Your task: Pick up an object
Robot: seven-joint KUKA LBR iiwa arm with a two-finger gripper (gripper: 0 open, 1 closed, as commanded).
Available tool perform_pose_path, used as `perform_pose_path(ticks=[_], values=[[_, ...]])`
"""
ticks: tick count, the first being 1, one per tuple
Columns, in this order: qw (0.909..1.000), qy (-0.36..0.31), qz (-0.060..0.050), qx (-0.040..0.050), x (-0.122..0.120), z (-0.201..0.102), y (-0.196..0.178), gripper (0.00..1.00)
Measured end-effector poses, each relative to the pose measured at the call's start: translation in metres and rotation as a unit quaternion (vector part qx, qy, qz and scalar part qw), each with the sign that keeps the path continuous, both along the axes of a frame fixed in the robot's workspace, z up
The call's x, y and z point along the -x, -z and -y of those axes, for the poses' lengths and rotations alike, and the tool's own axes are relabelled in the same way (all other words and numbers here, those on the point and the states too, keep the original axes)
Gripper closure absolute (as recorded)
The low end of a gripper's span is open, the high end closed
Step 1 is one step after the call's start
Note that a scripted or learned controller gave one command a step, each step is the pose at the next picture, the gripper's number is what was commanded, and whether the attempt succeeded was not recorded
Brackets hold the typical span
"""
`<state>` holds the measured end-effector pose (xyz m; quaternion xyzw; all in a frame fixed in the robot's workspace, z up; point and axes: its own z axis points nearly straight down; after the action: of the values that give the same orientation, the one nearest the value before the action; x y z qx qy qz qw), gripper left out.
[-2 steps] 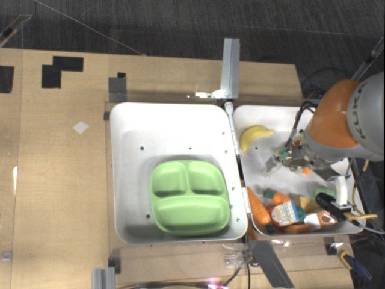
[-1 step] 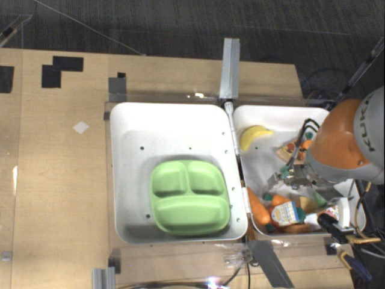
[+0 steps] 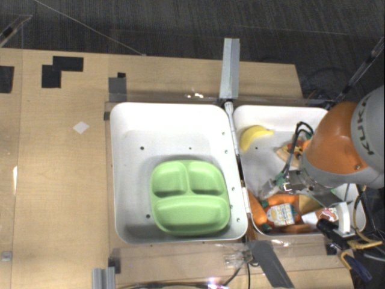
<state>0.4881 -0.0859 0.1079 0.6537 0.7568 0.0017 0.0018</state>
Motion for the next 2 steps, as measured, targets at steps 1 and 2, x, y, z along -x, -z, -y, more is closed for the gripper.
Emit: perform_pose_path(ticks=[1,2], values=[[0.9979,-0.065,0.0,0.0004,-0.087,0.0,-0.025,0.0],[0.9995,-0.031,0.0,0.0007,-0.152,0.019,0.005,0.0]])
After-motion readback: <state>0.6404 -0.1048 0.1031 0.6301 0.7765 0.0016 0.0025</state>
